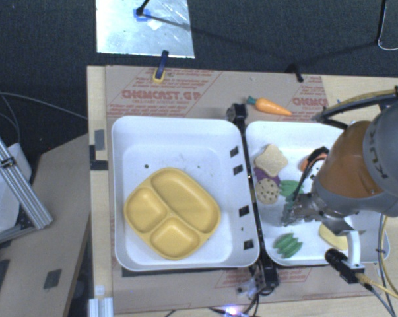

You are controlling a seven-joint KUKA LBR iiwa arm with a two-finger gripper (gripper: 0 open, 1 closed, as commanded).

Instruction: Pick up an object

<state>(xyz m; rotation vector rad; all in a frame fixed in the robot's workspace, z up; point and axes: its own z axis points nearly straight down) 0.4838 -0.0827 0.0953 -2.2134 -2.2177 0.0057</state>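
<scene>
Green pea pod lies just below fingers.

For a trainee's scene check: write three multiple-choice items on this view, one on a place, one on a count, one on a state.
1. Where does the yellow tray lie?
A. left bin
B. right bin
C. on the cardboard

2. How many compartments has the tray?
A. two
B. three
C. five

3. How does the carrot lie?
A. inside the right bin
B. on the tray
C. outside both bins

Answers:
1 A, it sits in the left bin.
2 B, three hollows show.
3 C, it rests on the cardboard beyond the right bin.
</scene>
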